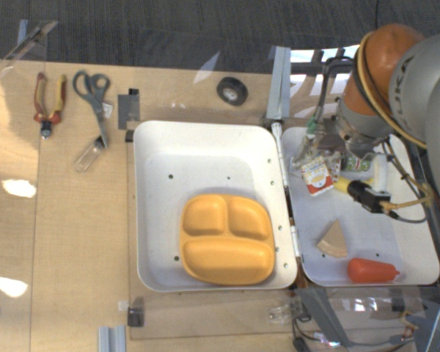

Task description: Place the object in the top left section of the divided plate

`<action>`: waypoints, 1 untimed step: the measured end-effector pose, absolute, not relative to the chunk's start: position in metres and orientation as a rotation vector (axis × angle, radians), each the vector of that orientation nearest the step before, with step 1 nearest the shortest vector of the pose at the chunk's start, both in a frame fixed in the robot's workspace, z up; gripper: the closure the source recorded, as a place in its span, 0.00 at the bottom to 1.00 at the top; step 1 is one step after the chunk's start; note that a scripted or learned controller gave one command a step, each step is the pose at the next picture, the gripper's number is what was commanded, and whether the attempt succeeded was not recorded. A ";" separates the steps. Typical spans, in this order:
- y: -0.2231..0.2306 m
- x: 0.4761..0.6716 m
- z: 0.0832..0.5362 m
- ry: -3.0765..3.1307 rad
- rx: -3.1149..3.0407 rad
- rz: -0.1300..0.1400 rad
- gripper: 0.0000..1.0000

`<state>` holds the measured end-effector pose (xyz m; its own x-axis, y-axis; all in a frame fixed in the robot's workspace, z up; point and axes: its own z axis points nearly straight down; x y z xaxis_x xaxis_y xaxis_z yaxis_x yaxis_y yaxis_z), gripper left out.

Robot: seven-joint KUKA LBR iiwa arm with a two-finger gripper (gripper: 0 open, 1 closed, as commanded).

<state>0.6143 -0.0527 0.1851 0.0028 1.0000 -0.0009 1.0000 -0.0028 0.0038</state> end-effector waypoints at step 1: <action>0.023 0.568 0.219 2.249 2.188 0.007 1.00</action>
